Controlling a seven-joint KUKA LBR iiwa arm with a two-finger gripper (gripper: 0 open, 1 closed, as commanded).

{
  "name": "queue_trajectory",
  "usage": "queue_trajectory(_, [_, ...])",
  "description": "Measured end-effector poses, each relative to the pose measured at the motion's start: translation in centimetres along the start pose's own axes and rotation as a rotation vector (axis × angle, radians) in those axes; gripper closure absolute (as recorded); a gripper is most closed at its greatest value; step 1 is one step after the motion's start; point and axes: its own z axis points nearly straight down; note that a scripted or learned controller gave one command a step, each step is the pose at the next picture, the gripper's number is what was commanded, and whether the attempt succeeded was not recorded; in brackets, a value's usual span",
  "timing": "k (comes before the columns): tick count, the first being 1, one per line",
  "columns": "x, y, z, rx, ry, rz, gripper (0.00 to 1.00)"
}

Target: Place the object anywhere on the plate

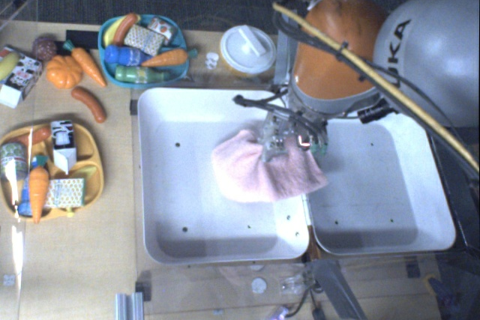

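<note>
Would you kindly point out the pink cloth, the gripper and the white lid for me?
pink cloth (255, 172): camera view, middle of the fabric.
gripper (289, 140): camera view, its tip above the cloth.
white lid (249, 47): camera view, centre of its top.

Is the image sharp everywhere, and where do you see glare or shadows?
In the camera view, the pink cloth looks soft and slightly blurred; glare brightens the grey arm housing and the orange band; faint shadows lie along the left bin near its front wall; the pincer is too cluttered to read.
</note>
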Motion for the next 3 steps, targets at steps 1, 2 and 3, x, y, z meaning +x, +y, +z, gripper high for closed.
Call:
queue_trajectory(1, [1.6,4.8,-1.4,-0.001,-0.002,0.000,1.00])
queue_trajectory(2, [3.9,9.4,-1.3,0.000,0.001,-0.001,1.00])
queue_trajectory(3, [3.9,9.4,-1.3,0.000,0.000,-0.001,0.00])
